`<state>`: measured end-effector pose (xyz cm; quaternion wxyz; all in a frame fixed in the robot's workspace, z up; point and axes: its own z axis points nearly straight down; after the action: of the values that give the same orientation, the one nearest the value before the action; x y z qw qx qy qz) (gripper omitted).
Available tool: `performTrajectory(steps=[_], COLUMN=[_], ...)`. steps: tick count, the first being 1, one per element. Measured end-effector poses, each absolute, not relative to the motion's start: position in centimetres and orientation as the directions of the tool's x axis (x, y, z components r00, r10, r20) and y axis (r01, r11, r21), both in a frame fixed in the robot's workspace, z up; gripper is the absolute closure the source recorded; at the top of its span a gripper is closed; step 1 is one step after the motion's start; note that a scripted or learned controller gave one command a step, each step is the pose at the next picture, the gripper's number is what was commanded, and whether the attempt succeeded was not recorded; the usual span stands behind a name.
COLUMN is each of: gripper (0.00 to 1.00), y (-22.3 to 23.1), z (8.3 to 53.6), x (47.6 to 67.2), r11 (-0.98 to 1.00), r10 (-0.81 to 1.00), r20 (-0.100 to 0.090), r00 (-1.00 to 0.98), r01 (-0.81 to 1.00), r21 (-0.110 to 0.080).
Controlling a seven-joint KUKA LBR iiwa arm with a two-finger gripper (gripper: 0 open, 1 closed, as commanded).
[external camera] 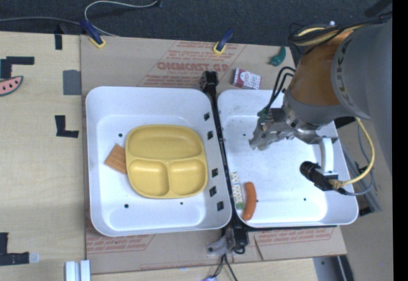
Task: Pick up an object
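Over the right bin [331, 213] the grey arm [347, 76] reached in from the right side, with its orange band above the wrist. Its gripper [262, 135] was low in the upper left part of this bin, close to the white floor. I could not tell if the gripper was open or closed, because the metal parts were too small and mixed together from where I stood. I saw no object held in it.

At the lower left corner of the same bin lay a small orange-red sausage [248, 201], well apart from the gripper. Just beside it, against the wall between the bins, lay a narrow patterned strip [237, 188]; what it was I could not tell.

The left bin [102, 209] carried a yellow divided plate [167, 160] with three compartments, near the middle. A brown piece like a cracker [116, 158] stuck out from under the plate's left edge.

Both bins sat on a sheet of cardboard [127, 63] with red print. Behind the right bin, on the cardboard, lay a small dark red packet [245, 78].
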<state>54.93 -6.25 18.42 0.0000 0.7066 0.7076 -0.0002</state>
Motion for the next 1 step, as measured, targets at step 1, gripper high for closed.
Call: performTrajectory(steps=[1], gripper=[0.0], y=[-6.26], z=[18.39], x=[54.9], r11=[0.001], r10=[1.0], r20=[-0.001], r00=[-0.001], r01=[1.0], r21=[-0.001])
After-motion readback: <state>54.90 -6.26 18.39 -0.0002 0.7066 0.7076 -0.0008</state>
